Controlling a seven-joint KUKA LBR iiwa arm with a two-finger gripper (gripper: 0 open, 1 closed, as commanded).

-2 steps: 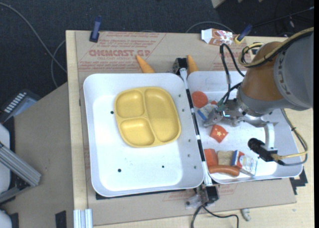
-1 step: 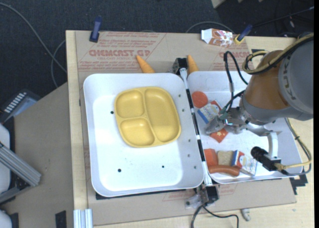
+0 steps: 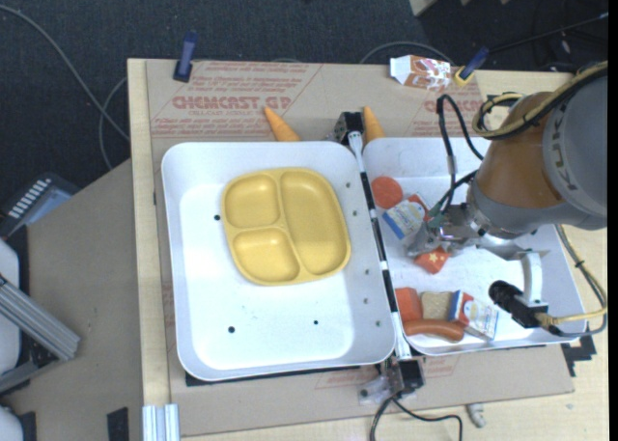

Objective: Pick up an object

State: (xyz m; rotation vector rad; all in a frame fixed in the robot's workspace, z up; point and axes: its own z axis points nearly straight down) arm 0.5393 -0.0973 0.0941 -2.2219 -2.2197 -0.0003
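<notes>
My gripper [image 3: 432, 234] reaches down into the right bin [image 3: 425, 154], near its left side. It hangs over a blue and white packet [image 3: 399, 221] and a small red toy [image 3: 432, 260], close enough that I cannot tell whether it touches either. A round red piece [image 3: 386, 189] lies just behind the packet. Along the bin's front lie a brown sausage [image 3: 435, 331], a tan slice [image 3: 439, 305], a red block [image 3: 407, 302] and a white packet [image 3: 480, 315]. The arm's orange band [image 3: 517, 164] covers the bin's right part.
The left bin [image 3: 193, 314] holds a yellow divided plate [image 3: 286, 224]. Two orange clamps [image 3: 280, 125] [image 3: 372, 124] sit at the bins' back edge. A black cable [image 3: 446, 140] loops over the right bin. A small carton [image 3: 421, 69] lies on the bench behind.
</notes>
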